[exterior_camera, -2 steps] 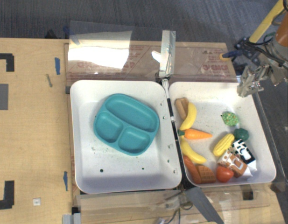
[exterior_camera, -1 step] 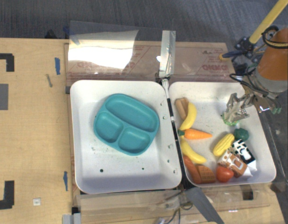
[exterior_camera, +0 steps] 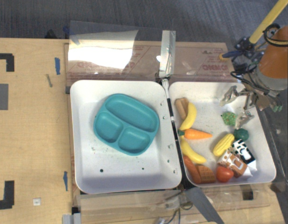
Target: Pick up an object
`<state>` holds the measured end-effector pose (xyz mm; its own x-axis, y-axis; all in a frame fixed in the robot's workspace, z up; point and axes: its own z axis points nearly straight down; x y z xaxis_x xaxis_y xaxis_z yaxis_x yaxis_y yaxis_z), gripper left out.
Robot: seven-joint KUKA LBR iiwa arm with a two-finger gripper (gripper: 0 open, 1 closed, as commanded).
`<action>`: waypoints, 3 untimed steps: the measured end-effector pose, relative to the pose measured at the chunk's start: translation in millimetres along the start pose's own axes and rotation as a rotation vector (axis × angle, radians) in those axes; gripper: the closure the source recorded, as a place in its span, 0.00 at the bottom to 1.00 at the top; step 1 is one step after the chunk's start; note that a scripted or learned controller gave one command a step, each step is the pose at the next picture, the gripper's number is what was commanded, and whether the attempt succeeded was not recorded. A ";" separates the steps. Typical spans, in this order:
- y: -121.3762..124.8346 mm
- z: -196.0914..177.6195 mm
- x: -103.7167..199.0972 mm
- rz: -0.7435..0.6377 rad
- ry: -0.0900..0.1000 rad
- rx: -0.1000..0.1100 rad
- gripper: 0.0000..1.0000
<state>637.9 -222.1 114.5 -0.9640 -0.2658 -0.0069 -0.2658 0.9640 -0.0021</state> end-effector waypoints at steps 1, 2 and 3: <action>37.4 25.5 40.4 -0.054 -0.003 0.002 0.00; 123.2 1.8 -0.2 -0.028 -0.004 -0.003 0.00; 131.4 24.3 22.2 -0.029 -0.006 0.002 0.00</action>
